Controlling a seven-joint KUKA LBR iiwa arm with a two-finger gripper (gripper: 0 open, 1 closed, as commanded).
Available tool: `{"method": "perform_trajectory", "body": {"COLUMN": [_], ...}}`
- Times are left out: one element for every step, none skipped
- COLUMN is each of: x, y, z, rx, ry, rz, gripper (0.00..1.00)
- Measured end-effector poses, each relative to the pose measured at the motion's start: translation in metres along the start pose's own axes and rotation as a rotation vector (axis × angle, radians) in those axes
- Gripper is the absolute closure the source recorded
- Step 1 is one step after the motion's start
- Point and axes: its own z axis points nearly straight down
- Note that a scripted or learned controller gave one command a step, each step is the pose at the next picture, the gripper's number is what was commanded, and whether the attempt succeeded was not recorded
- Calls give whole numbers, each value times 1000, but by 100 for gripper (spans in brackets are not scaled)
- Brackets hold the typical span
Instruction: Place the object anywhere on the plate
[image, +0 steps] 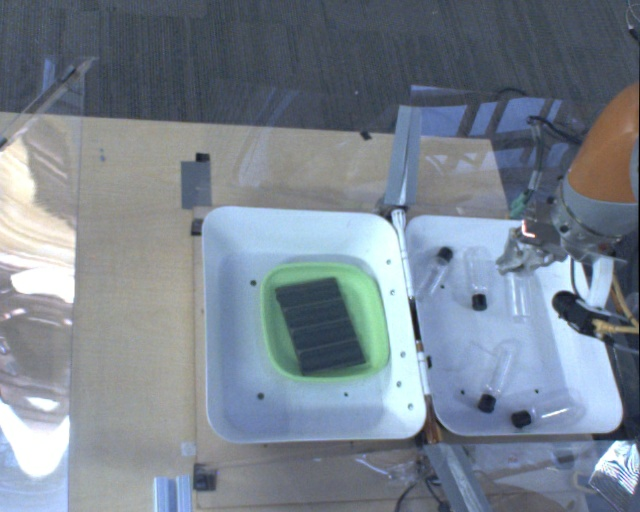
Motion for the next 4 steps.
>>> {"method": "perform_trajectory", "body": {"x": [0,-46,-43,-46], "y": [0,16,32,40], "z": [0,-83,-171,-236], "rx": [0,-3,-6,-7], "ry": [0,-1,-1,-1], "rz": [0,9,-25,-4], "gripper": [0,0,0,0]}}
